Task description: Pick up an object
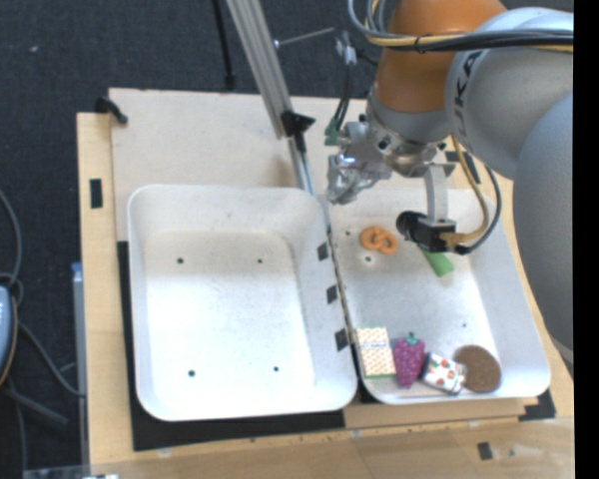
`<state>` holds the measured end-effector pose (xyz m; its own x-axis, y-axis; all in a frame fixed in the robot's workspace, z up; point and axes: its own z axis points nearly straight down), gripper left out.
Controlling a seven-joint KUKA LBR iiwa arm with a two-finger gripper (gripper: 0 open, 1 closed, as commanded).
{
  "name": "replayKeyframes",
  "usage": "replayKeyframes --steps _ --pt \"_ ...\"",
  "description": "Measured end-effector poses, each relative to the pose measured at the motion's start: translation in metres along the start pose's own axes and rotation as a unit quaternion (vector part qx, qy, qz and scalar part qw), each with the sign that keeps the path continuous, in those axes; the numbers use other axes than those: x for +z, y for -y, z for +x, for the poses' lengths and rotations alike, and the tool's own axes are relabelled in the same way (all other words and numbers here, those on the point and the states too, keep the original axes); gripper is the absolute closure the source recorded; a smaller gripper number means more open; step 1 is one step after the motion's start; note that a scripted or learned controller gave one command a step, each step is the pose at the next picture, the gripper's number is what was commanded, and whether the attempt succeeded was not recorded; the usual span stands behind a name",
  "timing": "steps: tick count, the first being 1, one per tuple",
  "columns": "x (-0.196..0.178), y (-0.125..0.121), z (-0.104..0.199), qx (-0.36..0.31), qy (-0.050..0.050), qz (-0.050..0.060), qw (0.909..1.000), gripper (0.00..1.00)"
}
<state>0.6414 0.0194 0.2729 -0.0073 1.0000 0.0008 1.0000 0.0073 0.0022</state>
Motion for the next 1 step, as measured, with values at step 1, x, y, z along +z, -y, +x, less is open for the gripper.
replayKeyframes --steps 1 --pt "0.0124 0.0102 0.0585 0.0 0.0 0.002 1.0 1.0"
